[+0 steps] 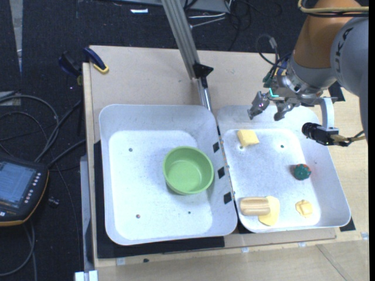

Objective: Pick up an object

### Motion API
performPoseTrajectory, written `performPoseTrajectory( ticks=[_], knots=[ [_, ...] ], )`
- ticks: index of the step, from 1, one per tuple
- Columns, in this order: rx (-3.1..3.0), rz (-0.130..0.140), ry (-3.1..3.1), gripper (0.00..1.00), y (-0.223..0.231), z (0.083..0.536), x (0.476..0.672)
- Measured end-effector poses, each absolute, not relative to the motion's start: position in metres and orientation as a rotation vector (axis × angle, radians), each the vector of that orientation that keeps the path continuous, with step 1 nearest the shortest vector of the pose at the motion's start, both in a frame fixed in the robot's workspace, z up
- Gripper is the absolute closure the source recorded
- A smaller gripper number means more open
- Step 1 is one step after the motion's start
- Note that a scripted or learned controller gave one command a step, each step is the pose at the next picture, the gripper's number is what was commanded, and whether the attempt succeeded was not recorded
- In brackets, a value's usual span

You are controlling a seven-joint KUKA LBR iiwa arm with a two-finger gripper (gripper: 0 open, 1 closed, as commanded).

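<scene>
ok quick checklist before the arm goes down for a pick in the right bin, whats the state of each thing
1. Gripper empty: ok, nothing sits between its spread fingers.
2. Gripper open enough to take something: ok, the jaws stand apart.
3. Gripper over a target: not ok, it hangs above the far rim of the right bin, short of the yellow block.
4. Nearest target free to grasp: ok, the yellow block lies alone, apart from the green ball.
5. Other pieces separated: not ok, the tan roll touches a yellow piece beside it.
6. Green bowl out of the way: ok, it sits in the left bin.
</scene>
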State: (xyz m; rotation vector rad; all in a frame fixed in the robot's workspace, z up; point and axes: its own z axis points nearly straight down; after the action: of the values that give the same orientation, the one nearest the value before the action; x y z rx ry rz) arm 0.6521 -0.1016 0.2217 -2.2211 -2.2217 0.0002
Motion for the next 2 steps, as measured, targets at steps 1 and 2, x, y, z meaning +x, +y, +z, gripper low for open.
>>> performPoseTrajectory(
  ticks=[1, 2],
  knots=[
    [-2.221, 0.000, -2.222, 0.00, -0.102, 0.222, 0.652],
    [-2.220, 0.004, -2.219, 0.00, -0.107, 0.178, 0.651]
  ],
)
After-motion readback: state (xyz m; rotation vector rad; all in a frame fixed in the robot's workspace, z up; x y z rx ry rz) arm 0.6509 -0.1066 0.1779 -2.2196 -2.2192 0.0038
